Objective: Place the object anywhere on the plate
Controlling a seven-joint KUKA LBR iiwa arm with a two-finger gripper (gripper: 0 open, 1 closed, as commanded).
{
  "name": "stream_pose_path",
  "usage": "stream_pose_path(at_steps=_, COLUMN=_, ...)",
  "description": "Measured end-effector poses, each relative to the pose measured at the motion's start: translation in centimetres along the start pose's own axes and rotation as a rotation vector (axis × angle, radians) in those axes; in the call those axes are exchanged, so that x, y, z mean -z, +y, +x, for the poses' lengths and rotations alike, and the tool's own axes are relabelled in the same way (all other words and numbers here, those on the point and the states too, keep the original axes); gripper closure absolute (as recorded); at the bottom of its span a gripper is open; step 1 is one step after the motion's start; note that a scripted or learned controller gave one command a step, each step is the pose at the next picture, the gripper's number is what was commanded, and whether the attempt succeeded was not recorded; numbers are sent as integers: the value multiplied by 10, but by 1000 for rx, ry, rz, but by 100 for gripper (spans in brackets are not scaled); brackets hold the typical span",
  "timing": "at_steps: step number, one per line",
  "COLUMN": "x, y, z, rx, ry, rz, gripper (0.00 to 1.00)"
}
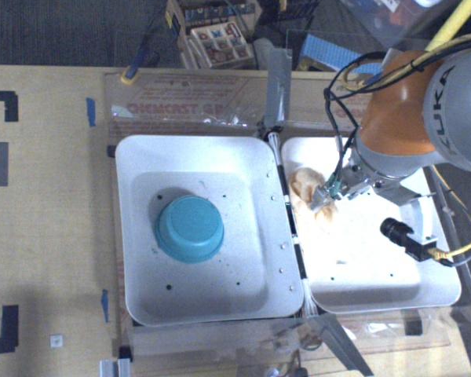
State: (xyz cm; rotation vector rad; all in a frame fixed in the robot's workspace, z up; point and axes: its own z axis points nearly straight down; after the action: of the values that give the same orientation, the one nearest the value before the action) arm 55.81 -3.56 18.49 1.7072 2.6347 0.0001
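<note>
A light wooden surface (47,234) carries black corner markings and strips of blue tape, and two shallow white bins sit side by side on it; beyond its far edge, a dark floor holds boxes, a rack and blue containers. The left bin (133,163) contains a teal plate (189,228), which looks like an upturned dish. The right bin (377,281) holds a pale tan object (304,184) near its far left corner, lying roughly along the dividing wall, its long axis running away from the camera. The hand (327,196) hangs just beside the object, and whether it is open or closed cannot be told. The letters "KUKA" read partly on the grey arm (447,108).
</note>
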Motion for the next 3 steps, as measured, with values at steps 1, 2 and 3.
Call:
stream_pose_path(at_steps=1, x=40, y=1, z=-1, rx=0, ry=0, rz=-1, gripper=100)
stream_pose_path(at_steps=2, x=41, y=32, z=27, rx=400, ry=-2, rz=-3, gripper=100)
stream_pose_path(at_steps=3, x=35, y=66, z=58, rx=799, ry=-3, rz=-5, gripper=100)
